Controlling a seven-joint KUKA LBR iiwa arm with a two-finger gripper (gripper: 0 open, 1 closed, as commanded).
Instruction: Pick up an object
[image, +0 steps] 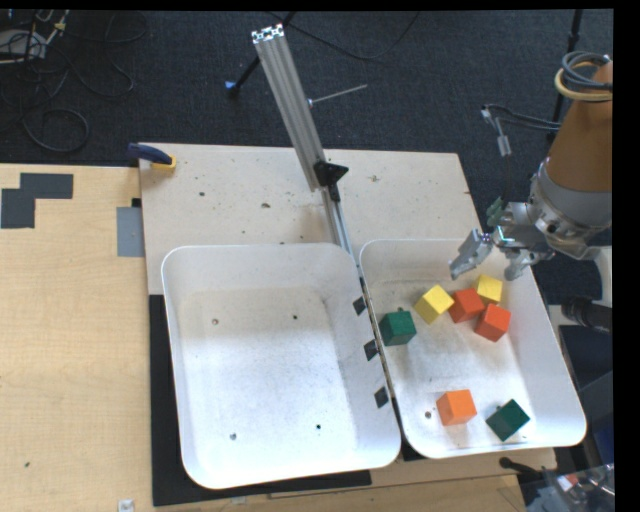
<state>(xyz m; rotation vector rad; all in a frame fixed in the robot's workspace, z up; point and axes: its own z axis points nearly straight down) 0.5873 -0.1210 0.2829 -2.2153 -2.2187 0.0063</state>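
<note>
Camera view: my pincer (492, 262) is hanging spread and empty over the right white plastic bin (560, 385), beside a small yellow cube (489, 289); crowding orange cubes (480, 314) are risking a fouled grasp.

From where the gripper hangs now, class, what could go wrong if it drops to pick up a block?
1. The gripper hangs open over a tight cluster: yellow blocks and red blocks touch, so a finger may land on a neighbour or push blocks aside.
2. The cluster lies near the right bin's far wall, so a shoved block may wedge there.
</note>
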